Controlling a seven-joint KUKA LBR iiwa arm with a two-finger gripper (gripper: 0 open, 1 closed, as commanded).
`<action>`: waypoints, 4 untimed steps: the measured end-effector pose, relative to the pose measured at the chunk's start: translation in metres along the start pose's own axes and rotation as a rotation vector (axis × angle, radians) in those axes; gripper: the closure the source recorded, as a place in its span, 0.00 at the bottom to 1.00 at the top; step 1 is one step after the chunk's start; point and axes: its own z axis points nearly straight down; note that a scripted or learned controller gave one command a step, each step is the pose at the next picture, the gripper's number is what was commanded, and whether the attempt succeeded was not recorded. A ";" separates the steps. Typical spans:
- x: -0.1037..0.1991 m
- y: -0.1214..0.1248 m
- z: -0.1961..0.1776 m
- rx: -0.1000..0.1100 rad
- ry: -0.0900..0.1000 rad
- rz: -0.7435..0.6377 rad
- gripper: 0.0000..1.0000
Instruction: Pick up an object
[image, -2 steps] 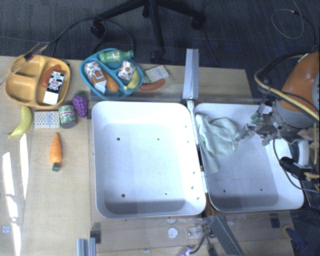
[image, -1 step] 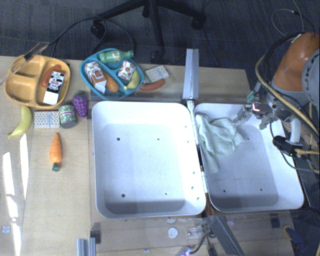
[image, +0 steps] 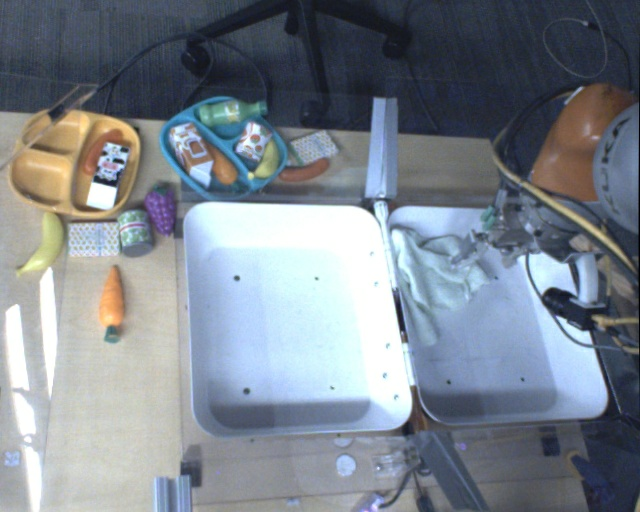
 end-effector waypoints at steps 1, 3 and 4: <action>0.012 0.053 0.063 -0.009 -0.003 -0.158 0.00; -0.047 -0.034 0.065 -0.020 -0.008 -0.322 0.00; 0.016 -0.028 0.064 -0.022 -0.011 -0.482 0.00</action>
